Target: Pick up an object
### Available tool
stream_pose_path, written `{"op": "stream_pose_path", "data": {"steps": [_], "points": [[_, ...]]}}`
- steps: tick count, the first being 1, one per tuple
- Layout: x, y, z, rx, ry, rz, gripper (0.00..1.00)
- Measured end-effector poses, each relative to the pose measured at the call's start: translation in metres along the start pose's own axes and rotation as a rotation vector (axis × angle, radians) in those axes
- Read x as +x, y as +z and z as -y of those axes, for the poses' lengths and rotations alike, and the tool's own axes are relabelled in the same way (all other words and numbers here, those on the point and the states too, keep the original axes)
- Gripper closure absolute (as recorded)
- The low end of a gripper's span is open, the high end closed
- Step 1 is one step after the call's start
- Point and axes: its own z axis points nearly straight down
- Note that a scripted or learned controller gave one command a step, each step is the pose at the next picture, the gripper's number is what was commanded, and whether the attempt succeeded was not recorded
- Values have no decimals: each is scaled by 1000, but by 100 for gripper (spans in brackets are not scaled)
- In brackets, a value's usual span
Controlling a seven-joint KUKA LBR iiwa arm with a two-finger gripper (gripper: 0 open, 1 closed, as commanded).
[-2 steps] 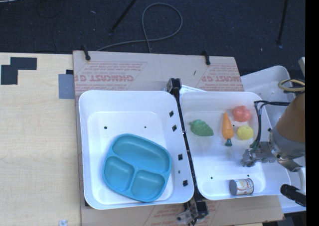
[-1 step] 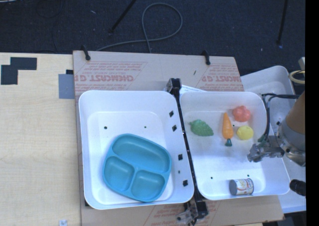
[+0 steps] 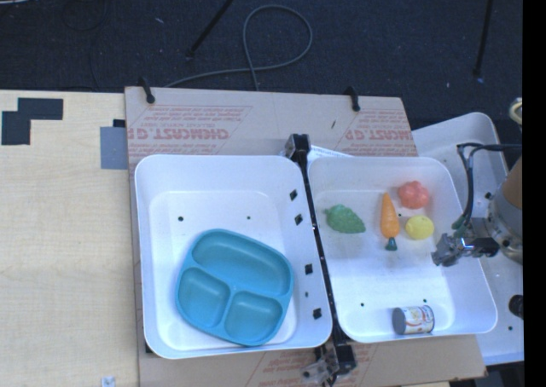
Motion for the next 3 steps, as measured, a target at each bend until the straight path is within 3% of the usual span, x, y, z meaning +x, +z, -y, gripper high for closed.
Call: {"op": "stream_pose_path", "data": {"steps": [1, 3], "points": [[-1, -19, 0, 2, 0, 0, 100], [102, -33, -7, 5, -4, -4, 100]]}}
